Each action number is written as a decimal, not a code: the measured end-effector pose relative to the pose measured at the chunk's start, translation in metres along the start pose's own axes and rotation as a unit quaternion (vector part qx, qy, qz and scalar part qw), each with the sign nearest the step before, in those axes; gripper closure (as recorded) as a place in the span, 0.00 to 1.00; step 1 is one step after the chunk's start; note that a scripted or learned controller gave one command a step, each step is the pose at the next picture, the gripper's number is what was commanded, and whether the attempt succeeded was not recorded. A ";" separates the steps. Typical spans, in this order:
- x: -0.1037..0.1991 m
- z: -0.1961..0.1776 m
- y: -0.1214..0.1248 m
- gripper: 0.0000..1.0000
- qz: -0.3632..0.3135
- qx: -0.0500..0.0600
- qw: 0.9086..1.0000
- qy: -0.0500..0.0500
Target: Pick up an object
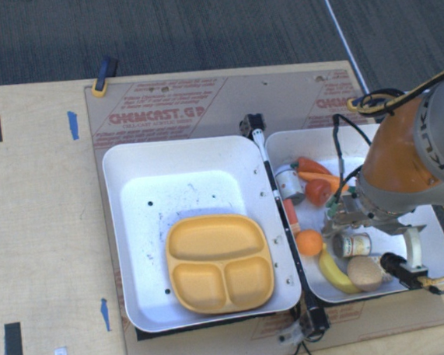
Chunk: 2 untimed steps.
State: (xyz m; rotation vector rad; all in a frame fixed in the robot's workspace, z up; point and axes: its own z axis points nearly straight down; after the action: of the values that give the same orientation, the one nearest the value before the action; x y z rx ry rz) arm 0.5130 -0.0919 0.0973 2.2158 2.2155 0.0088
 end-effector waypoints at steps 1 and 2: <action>0.000 0.000 0.000 0.00 0.000 0.000 1.000 0.000; 0.000 -0.010 0.001 1.00 0.000 -0.002 1.000 0.000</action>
State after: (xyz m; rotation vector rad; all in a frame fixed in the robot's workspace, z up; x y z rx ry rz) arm 0.5140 -0.0920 0.1073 2.2140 2.2131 0.0113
